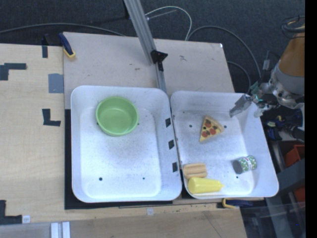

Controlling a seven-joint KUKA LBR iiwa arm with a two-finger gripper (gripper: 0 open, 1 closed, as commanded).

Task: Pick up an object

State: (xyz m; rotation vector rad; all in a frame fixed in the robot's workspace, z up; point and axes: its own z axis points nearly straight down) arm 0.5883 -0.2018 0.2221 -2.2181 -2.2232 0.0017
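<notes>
The tabletop bears two bins; the claw, apparently spread and empty, hovers just right of the pizza slice, likely targeting it.

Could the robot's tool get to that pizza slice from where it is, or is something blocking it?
Probably yes. The tool hangs over the right bin's far right corner, and the pizza slice lies flat in the open just to its left, with nothing between them. The other toys sit toward the near edge.

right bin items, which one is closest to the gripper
The pizza slice, lying just below-left of the gripper; the hot dog bun, yellow piece and small can sit farther toward the front.
</notes>
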